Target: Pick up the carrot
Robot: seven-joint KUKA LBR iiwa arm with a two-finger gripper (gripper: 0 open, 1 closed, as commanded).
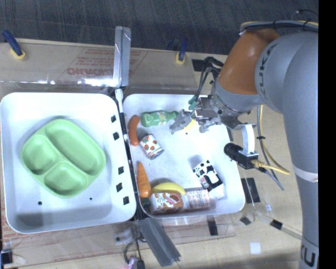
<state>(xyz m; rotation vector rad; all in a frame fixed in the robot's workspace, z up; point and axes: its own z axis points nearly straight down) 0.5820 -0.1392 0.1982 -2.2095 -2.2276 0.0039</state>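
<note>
- I have the long orange carrot [143, 180] low in the right-hand white bin [176, 102], lying lengthwise tight along the bin's left wall, its lower tip just beside the yellow banana [169, 188] and the red-labelled sauce bottle [179, 200].
- There is a second orange thing, a shorter sausage-shaped piece [134, 129], higher up along that same wall; I judge it the easy one to grab by mistake, since it sits nearer the tool.
- My two-finger gripper [191, 121] hangs over the upper middle of the right bin, just right of the green plastic bottle [158, 117] that lies on its side.
- Its fingers look spread apart, one reaching toward the green bottle, the other toward the frame's right; I see nothing between them, so it holds nothing. Whether a fingertip touches the bottle's cap end I cannot tell.
- Biggest risk as I see it: the carrot hugs the wall, so one finger may land on the rim or wall and the close comes up empty.
- Second risk: the banana and sauce bottle crowd the carrot's lower end, so a low approach could nudge them or pinch them along.
- Third: on the way down-left the tool passes the small red-and-white can [150, 146]; a low sweep could roll it.
- The green divided plate [63, 157] in the left-hand white bin [17, 217] is well apart from all this.
</note>
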